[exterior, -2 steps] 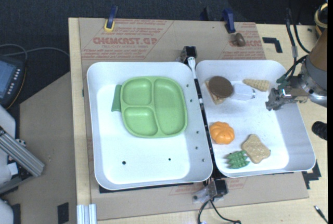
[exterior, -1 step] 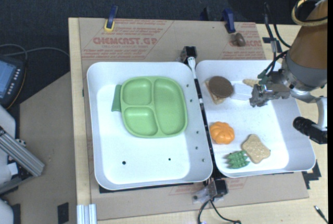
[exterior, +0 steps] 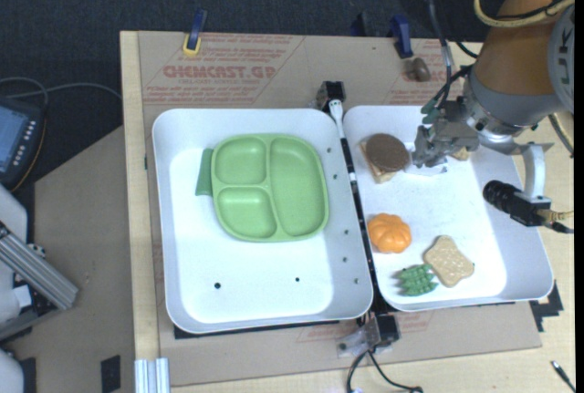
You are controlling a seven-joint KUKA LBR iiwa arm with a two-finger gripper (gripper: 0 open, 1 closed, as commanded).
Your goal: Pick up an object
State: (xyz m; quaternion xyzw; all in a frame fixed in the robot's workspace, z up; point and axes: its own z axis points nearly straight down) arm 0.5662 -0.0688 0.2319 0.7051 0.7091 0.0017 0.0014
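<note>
Brown round object [exterior: 385,156] lies in the right bin [exterior: 511,263], near its upper left corner, not yet lifted. Just beside it hangs the gripper [exterior: 431,154]; whether it is open I cannot tell. Grasping and lifting remain.

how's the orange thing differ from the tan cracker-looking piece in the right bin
The orange thing is round, plump and bright orange; the tan piece is flat, squarish and speckled beige. The orange thing sits nearer the divider between the bins; the tan piece lies further right, beside a green item. Both lie loose in the right bin.
</note>
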